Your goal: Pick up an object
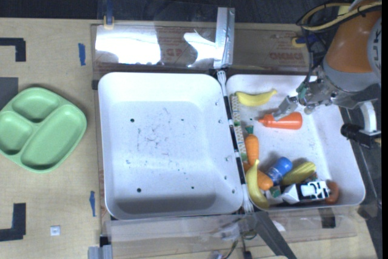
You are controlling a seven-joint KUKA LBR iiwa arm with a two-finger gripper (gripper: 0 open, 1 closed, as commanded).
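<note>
Arm reaches in from the right, gripper (290, 107) low over the right bin (345, 154), far half. Fingers look apart, one tip (284, 110) pointing down-left, just above the far-left end of the orange carrot toy (282, 121). Nothing sits between the fingers, so no hold yet.

Likely target: that carrot toy, lying roughly left-right in the middle of the bin's far half, bare floor around it. A yellow banana (254, 97) lies just beyond it, near the far wall, apart from the carrot.

Other stuff in the right bin:
- small orange piece (251, 147) by the left wall
- near-end clutter: 2nd banana (252, 186), blue cap item (281, 167), yellow-green piece (300, 171), black/white box (310, 191), all packed close together.

Left bin (160, 142) has no objs I can pick out. Green divided plate (39, 128) sits on the bench far left, well apart.

To do the step well, imo: centre over the carrot's thick body, not the tapered tip, since the tip prob slips out. Turn the wrist so the fingers close across its short axis. Go straight down till the fingertips flank it, close, then lift vertically. Keep clear of the far banana and the bin wall. Risk: round plastic may roll or squirt sideways if the grip is off-centre; can't tell exact height above the floor from this angle.
</note>
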